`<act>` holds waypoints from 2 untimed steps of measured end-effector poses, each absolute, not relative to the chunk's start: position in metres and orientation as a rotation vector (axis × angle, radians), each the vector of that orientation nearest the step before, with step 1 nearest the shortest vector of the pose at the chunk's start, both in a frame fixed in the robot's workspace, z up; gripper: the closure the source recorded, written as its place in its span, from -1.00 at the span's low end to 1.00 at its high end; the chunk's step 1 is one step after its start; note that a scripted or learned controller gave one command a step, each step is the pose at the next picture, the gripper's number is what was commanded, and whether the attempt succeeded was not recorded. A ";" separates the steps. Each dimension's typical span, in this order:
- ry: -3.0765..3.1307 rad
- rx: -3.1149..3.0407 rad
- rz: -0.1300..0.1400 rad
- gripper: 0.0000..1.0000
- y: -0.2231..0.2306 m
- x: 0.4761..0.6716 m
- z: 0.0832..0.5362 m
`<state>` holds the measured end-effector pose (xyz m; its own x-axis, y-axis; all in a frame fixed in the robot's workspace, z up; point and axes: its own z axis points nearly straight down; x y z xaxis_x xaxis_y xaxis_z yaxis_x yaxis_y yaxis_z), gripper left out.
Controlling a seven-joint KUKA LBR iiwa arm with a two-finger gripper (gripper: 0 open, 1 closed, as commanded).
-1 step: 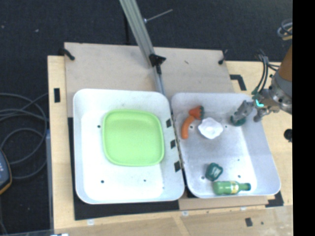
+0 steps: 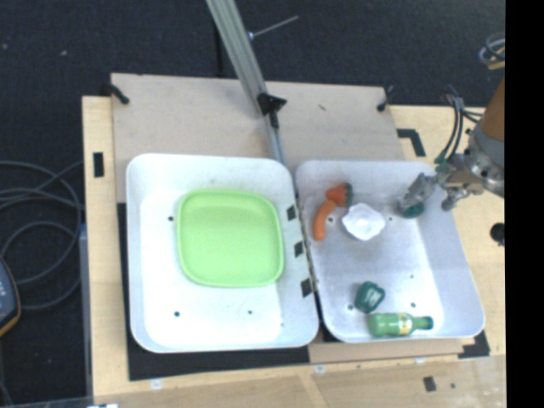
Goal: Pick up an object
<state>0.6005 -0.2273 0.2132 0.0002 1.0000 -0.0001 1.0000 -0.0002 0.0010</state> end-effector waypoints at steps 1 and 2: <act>2.223 2.223 -0.003 -1.00 -0.222 0.596 0.168; 2.222 2.224 -0.003 -1.00 -0.224 0.597 0.126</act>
